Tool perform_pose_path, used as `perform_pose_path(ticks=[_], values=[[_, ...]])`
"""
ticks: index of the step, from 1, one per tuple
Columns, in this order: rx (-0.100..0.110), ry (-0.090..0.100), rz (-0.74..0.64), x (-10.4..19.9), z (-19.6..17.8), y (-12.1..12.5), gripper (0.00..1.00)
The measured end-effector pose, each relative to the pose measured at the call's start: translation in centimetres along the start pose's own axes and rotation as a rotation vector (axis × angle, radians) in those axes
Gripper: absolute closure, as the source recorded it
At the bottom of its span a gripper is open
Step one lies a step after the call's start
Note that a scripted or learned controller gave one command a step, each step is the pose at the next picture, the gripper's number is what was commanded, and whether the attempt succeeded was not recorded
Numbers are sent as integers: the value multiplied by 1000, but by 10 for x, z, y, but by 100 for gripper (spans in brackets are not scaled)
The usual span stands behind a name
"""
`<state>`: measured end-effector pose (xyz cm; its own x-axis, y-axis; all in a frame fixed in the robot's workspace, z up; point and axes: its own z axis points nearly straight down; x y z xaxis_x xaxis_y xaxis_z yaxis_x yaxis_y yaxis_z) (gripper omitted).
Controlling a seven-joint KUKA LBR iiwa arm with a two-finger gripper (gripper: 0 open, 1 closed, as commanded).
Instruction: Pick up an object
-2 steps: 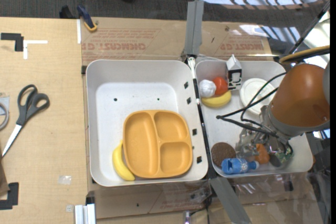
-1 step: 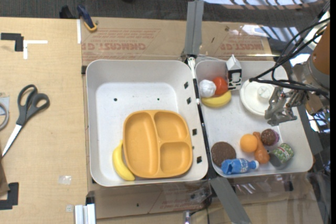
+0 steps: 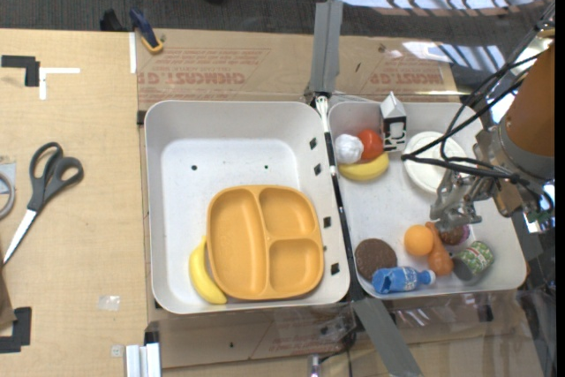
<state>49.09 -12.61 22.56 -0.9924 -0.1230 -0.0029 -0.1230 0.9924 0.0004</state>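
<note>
The claw (image 3: 456,209) hangs low over the right bin (image 3: 388,190); whether it is released or clenched I cannot tell. The orange (image 3: 419,240) sits just below and to the claw's left in the view, near the fingers, with a small dark-red fruit (image 3: 453,235) directly beneath. Round, it has no long axis, so I judge any approach angle works.

The arm's jaws (image 3: 457,209) point down from the right.
</note>
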Motion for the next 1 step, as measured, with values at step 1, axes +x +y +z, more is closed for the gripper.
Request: perform_pose_path(ticks=[1], values=[[2,-2,-79,8,-85,-96,100]])
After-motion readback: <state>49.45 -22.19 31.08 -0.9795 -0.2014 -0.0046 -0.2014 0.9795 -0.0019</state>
